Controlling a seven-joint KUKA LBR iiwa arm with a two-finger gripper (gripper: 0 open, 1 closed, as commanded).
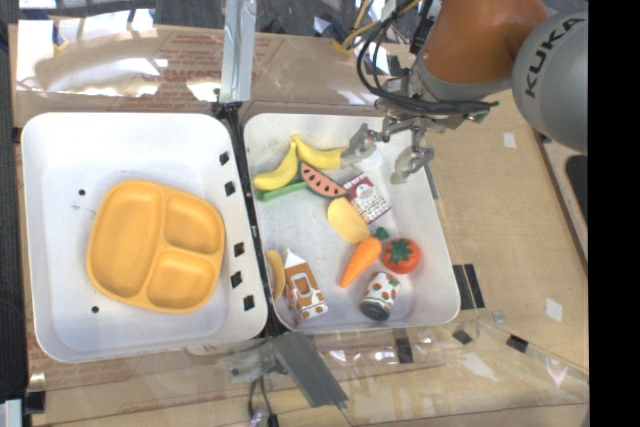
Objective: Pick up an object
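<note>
Camera view — claw (385, 155) spread, empty, just above-right of banana (318, 154).

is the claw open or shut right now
Open. The claw hangs over the right bin with its two fingers spread apart and nothing between them.

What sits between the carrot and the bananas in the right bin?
In the camera view, the watermelon slice and the yellow lemon-like piece lie between the carrot and the bananas, with a small red-and-white packet just to the right.
</note>
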